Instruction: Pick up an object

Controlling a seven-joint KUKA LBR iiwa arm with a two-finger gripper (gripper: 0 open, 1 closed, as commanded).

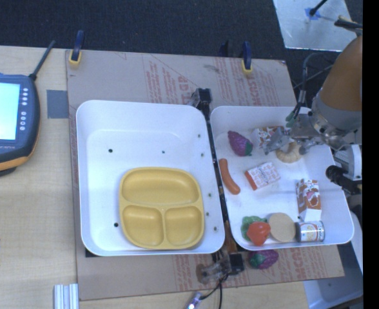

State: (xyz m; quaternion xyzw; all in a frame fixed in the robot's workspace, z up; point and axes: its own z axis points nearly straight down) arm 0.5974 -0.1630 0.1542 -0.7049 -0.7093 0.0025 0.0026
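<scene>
The grey arm with its orange band is reaching in from the right and hanging over the upper right part of the right bin (344,234), its gripper (291,139) sitting low among the toy food near the bin's far wall. How the claw is set cannot be told: the metal parts are blurring together with the items under them, so nothing can be said to be held. Directly beneath the gripper a pale tan, bun-like piece (287,152) is lying, and just to its left a small red-and-white packet (265,134) is resting, both touching or nearly touching the gripper's tip. Further left in the same bin a purple bunch of grapes (240,143) is lying near the dividing wall, with an orange-red sausage (229,176) lying lengthwise just below it. Near the bin's middle a red-and-white carton (262,176) is lying flat, and towards the right wall a taller brown-and-white carton (309,199) is lying on its side. Along the near wall a red tomato (258,232) is sitting against some green leaves (249,223), a round tan disc (281,226) is lying just beside it, and a small tin can (311,232) is lying on its side next to the disc. The left bin (99,121) is holding a yellow three-compartment tray (162,206) in its near half. Outside the bins, another purple and green piece (263,259) is lying on the cardboard (144,76) by the near edge, and a handheld control pendant (6,121) is resting on the bench at the far left.
</scene>
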